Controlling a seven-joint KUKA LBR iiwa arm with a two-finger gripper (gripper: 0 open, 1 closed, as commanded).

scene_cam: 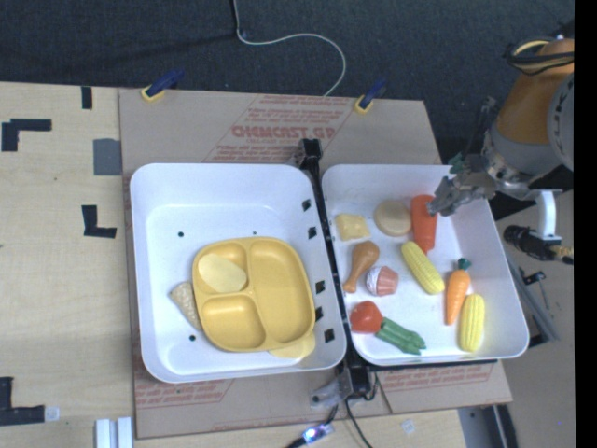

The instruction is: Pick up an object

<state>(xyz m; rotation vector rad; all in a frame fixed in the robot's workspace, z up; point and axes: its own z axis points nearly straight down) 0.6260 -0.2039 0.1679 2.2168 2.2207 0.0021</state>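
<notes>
The gripper [451, 197] hangs at the right of the frame, over the upper right corner of the right bin [499, 343]. It sits just above the top of a red toy sausage [424, 224]. It looks very close to it, but I cannot tell if it is grasping anything or is let go.

The right bin holds toy food: the red sausage, a tan bun [394, 217], a pale cheese piece [351, 226], a chicken leg [360, 262], two corn cobs [422, 267], a carrot [455, 292], a tomato [366, 317] and a green pepper [402, 336].

The left bin [163, 189] holds a yellow tray [256, 297] with three parts. Both bins sit on the counter [56, 278].
</notes>
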